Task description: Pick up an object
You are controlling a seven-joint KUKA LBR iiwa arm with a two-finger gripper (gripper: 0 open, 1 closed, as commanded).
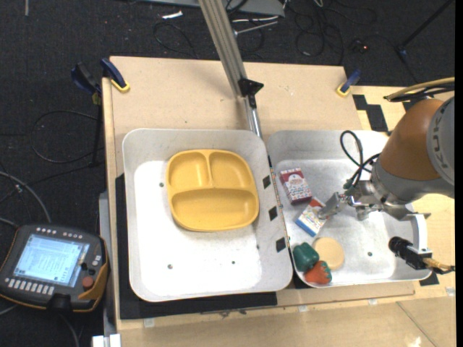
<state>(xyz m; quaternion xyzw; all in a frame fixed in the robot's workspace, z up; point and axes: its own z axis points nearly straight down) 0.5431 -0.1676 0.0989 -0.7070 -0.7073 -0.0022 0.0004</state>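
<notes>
right bin (376,166), near edge — green object (304,254) touching a red one (317,272), tan disc (329,251) just beside them. mid bin: blue-and-white packet (310,220); gripper (333,204) low over the bin, its tip just beside the packet, finger spread cannot be told. farther back: red-and-white carton (294,184). left bin (145,194) — yellow divided plate (213,189).

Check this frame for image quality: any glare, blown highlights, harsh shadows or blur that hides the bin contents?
Camera view: even overhead light with soft shadows; the right bin looks brightly washed out near the arm, the left bin stays readable. The yellow tray and red box are sharp; the end effector area is small and slightly soft. The floor is dark, its cables faint.
</notes>
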